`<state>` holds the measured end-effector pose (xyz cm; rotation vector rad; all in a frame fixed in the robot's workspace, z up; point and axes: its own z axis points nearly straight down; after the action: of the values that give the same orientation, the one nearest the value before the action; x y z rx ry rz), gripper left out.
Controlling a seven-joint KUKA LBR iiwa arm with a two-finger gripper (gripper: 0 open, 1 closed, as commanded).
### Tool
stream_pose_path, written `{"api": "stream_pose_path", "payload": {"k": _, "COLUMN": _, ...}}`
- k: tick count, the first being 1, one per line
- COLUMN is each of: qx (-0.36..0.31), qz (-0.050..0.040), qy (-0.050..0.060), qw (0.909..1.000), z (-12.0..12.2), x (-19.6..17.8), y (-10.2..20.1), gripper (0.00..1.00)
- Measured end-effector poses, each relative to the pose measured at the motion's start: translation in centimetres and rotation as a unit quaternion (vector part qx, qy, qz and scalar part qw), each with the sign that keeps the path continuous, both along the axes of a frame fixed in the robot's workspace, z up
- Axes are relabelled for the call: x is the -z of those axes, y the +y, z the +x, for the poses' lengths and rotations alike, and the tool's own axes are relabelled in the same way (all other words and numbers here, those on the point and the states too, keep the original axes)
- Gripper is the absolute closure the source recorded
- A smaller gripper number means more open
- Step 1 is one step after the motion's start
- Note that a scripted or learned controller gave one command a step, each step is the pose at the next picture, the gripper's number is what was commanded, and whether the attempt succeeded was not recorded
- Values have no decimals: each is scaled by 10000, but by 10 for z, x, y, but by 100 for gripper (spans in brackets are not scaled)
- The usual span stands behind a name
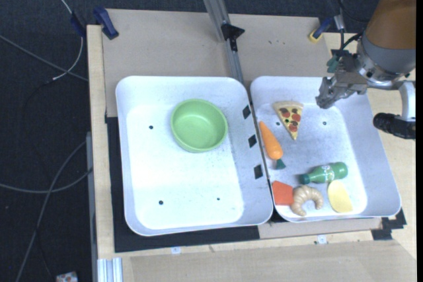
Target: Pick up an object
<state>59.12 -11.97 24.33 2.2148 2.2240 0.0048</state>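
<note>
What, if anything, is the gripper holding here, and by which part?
Nothing is held. The gripper hangs over the right bin, near its far edge, just right of the pizza slice, with no object between its fingers.

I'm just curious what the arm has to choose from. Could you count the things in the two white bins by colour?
Green: 2, the bowl and the bottle
Orange: 2, the carrot and the orange-red block
Yellow: 2, the pizza slice and the yellow piece
Tan: 1, the croissant
Total: 7
</note>
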Motion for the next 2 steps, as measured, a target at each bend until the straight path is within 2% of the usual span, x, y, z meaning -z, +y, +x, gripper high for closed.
{"api": "stream_pose_path", "payload": {"k": 1, "qx": -6, "qz": 7, "qy": 3, "qw": 10000, "z": 9, "x": -4, "y": 45, "gripper": 100}}
{"api": "stream_pose_path", "payload": {"k": 2, "qx": -14, "qz": 16, "qy": 8, "qw": 10000, "z": 26, "x": -11, "y": 105, "gripper": 100}}
